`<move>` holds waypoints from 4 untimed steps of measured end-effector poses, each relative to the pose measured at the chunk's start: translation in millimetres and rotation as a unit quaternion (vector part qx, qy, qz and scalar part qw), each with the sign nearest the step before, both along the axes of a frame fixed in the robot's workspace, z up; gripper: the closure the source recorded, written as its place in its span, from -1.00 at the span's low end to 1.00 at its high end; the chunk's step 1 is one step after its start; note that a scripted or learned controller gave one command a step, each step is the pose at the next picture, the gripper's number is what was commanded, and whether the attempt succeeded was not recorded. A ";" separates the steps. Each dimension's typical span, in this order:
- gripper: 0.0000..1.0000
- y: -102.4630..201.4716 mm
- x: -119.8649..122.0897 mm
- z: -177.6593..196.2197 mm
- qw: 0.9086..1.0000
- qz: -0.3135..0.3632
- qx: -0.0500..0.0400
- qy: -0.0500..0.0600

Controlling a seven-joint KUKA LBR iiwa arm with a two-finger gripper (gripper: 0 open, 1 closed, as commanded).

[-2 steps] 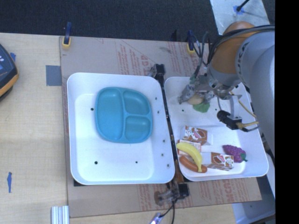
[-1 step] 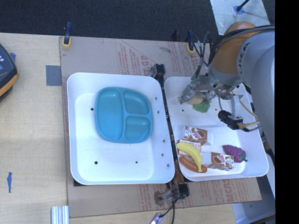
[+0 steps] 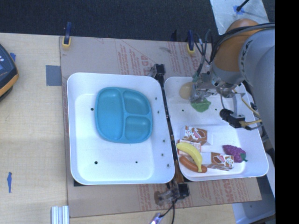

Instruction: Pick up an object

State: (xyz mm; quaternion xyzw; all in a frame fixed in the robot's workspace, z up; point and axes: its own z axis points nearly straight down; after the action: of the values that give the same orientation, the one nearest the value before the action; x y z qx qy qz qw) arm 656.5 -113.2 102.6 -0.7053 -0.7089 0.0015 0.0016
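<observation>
Gripper [image 3: 202,97] low in right bin [image 3: 261,169], near its far left corner. Can't tell how claw is set. Green thing [image 3: 201,106] right under it, touching or nearly so. Pale round thing [image 3: 185,90] just beside, to left. Near edge of same bin: banana [image 3: 191,153], hot dog [image 3: 191,164], purple grapes [image 3: 234,152], two snack packs. Blue plate [image 3: 124,114] with three parts sits in left bin [image 3: 84,167].
</observation>
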 end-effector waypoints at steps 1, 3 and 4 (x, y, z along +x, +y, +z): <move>-1.00 0.0 -0.1 -0.1 1.000 0.000 0.000 0.000; -1.00 -5.1 -0.6 -10.6 1.000 -0.002 0.000 0.000; -1.00 3.9 -0.5 -10.6 1.000 0.000 0.000 0.001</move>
State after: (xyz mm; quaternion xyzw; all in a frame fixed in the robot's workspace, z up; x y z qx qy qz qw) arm 656.0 -109.3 92.0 -0.7056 -0.7086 0.0018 0.0023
